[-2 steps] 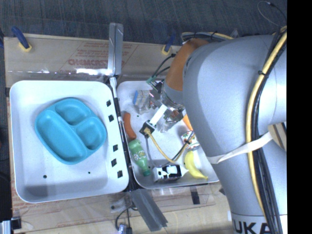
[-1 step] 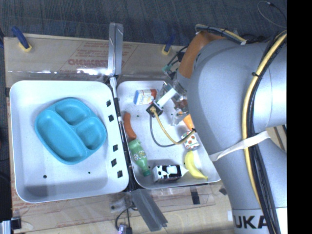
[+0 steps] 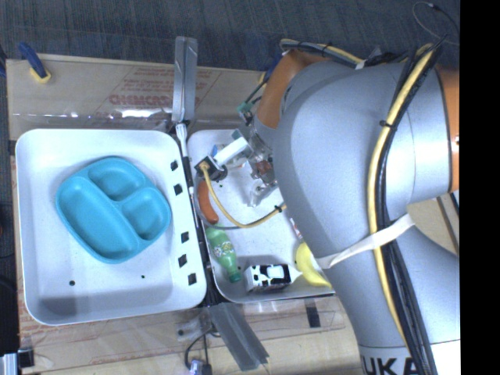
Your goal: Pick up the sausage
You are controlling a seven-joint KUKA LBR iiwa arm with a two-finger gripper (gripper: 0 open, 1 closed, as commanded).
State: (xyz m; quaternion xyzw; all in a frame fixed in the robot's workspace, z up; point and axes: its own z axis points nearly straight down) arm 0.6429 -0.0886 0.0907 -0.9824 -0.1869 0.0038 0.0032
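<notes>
Where the white bin wall rises, a rounded sausage lies.

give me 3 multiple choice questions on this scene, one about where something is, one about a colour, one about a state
1. Where is the sausage?
A) on the divided plate
B) in the right bin, along its left wall
C) outside both bins

2. What colour is the divided plate?
A) red
B) blue
C) black

3. How is the green bottle posed?
A) lying on its side
B) standing upright on the plate
C) hanging in the air

Answers:
1 B, the sausage lies against the right bin's left wall.
2 B, the plate is light blue against its white bin.
3 A, the bottle's length runs along the bin floor, just below the sausage.
</notes>
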